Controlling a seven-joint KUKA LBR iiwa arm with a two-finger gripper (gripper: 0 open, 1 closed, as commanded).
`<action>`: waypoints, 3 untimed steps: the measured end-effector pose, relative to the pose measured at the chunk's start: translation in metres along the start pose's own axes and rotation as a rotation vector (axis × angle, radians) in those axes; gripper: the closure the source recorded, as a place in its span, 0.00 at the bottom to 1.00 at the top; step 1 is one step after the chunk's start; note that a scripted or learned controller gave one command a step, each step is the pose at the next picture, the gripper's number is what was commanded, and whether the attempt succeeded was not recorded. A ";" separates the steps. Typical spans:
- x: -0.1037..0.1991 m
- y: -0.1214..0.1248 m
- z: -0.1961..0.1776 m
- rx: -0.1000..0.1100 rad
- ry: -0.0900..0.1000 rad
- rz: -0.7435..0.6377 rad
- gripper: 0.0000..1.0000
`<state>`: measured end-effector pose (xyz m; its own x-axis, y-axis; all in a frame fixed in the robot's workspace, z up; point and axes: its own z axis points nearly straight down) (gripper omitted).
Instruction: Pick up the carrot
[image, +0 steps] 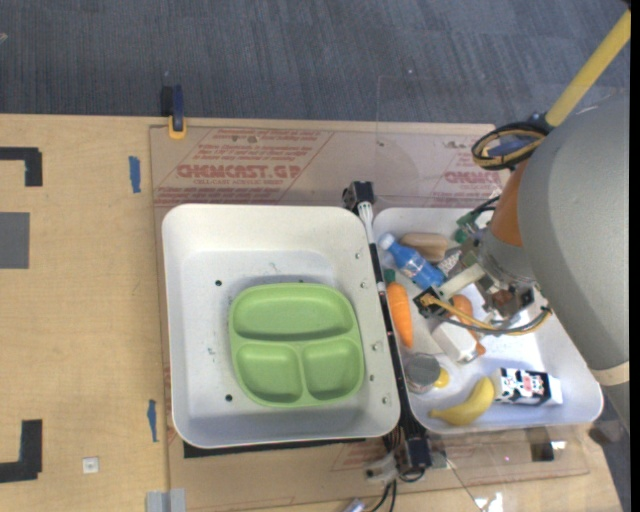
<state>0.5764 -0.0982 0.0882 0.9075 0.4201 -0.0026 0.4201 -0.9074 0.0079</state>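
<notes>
Hand (452, 300) low in right bin (580, 385), amid clutter; can't tell its grip state, cables and wrist mask it. Carrot (401, 312) lies free just left of it, along the bin's left wall. Step: approach, no grasp yet. Next move calls for a short shift left and a descent astride the carrot. Nearest: banana (467, 402), milk carton (524, 386). Wall crowds the carrot's left side; bottle (414, 263) sits just beyond. Left bin (195, 300) holds green tray (296, 343).

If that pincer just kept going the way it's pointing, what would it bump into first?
Probably the carrot. The pincer points toward the left side of the right bin, where the carrot lies just ahead. Depth is hard to judge, so it might pass above it.
</notes>
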 end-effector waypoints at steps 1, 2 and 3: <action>-0.035 -0.015 -0.001 0.007 0.006 0.226 0.00; -0.036 -0.016 -0.012 0.010 0.000 0.221 1.00; -0.036 -0.016 -0.011 0.011 -0.002 0.222 0.00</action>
<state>0.5367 -0.0990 0.0992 0.9776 0.2104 -0.0040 0.2104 -0.9776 -0.0025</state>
